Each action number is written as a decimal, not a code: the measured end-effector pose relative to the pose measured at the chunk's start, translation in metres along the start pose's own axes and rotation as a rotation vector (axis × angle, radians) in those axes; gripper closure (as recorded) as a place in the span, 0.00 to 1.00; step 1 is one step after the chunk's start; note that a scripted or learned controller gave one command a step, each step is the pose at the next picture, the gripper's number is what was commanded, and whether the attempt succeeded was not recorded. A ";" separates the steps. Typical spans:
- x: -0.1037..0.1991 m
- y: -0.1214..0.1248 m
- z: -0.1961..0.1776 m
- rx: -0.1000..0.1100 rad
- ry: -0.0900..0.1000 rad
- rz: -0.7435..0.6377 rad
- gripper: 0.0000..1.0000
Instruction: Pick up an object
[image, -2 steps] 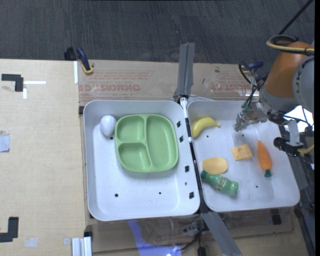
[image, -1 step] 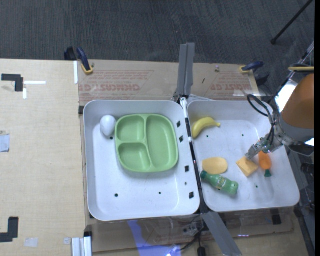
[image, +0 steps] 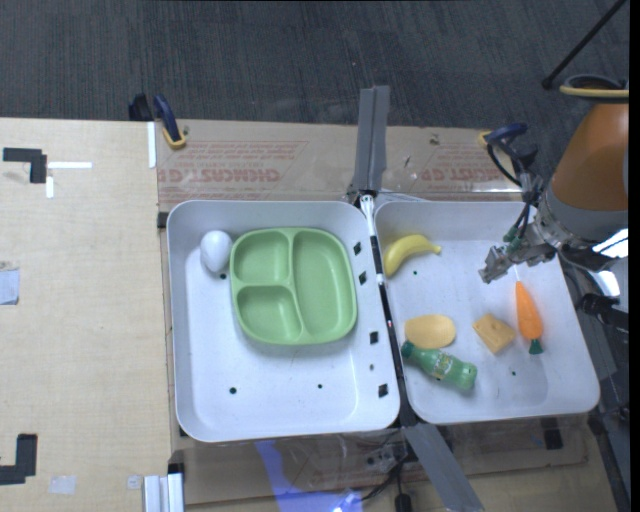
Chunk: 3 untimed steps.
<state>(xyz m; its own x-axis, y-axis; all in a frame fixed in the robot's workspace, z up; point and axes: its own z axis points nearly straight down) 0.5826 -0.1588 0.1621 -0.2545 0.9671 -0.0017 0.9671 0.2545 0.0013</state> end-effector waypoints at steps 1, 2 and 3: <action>0.000 0.000 0.000 0.000 0.000 0.001 0.00; -0.042 -0.026 0.041 0.002 0.001 -0.036 0.00; -0.043 -0.026 0.031 0.000 -0.001 -0.034 1.00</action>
<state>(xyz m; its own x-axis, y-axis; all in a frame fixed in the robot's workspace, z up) 0.5684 -0.2069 0.1309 -0.2871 0.9579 -0.0024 0.9579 0.2871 0.0017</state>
